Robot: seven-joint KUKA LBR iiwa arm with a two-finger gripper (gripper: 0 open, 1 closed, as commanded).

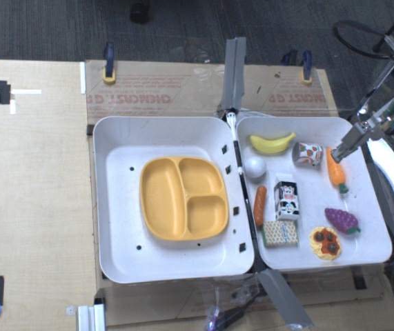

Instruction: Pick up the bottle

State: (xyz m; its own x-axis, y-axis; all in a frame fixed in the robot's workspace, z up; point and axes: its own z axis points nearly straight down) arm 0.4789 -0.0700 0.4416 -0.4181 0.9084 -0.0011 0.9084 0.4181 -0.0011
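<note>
A: Risk from here?

B: Crowding. Bottle [286, 200] upright mid right bin [376, 247], sausage [259, 205] just beside, cracker [280, 233] touching below. Easy to tip, or to pinch a neighbour along with it.

A: And further right?

B: Gripper [339, 150] above carrot [336, 171], near can [308, 154], apart from bottle. Open or clenched: cannot tell. Might well grab the wrong thing.

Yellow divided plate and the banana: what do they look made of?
The yellow divided plate looks like moulded plastic with a matte finish: one even colour, soft rounded ridges between its three compartments, no sharp glare. The banana seems to be a plastic toy, smooth and slightly glossy, judging by its uniform yellow and faint highlight; real fruit can't be fully excluded.
</note>
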